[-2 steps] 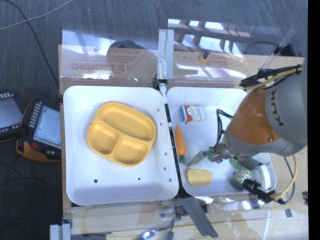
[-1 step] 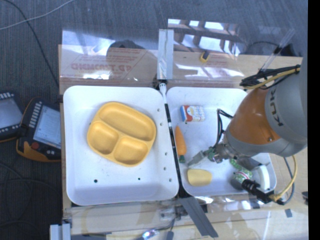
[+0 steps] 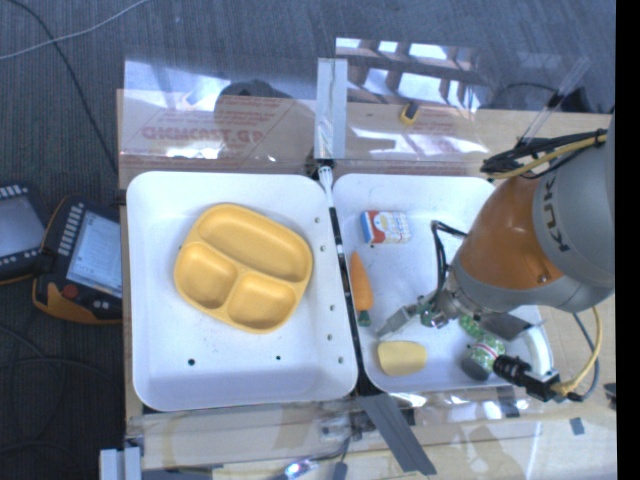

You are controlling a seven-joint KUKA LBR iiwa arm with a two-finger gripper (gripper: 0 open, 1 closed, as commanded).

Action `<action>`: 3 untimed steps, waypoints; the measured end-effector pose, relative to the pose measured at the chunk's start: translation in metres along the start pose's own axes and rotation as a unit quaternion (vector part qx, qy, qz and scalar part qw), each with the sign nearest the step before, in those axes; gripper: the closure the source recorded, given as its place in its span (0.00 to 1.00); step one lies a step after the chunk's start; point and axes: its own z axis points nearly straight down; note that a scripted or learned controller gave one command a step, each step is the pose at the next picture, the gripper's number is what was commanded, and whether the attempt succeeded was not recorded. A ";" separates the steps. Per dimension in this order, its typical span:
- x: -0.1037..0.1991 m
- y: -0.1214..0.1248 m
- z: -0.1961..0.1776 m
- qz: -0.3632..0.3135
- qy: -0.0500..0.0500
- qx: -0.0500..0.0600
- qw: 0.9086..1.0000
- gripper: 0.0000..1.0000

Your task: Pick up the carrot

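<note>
The carrot (image 3: 360, 282) is a small orange stick with a green end. It lies lengthwise against the left wall of the right bin (image 3: 440, 190). My gripper (image 3: 402, 318) hangs low in that bin, just right of the carrot's lower end and a little apart from it. Nothing visible is held in it. The arm's orange band (image 3: 505, 243) rises behind it to the right.
A yellow divided plate (image 3: 243, 266) fills the middle of the left bin (image 3: 160, 358). In the right bin, a small carton (image 3: 384, 228) lies at the back, a pale yellow block (image 3: 401, 357) at the front, and a greenish can (image 3: 484, 354) under the arm.
</note>
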 end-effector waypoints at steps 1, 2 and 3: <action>0.001 0.002 0.000 -0.250 -0.001 -0.002 0.968 0.00; 0.003 0.003 -0.010 -0.251 0.002 -0.001 0.968 1.00; 0.069 0.021 -0.092 -0.070 0.006 0.009 0.998 1.00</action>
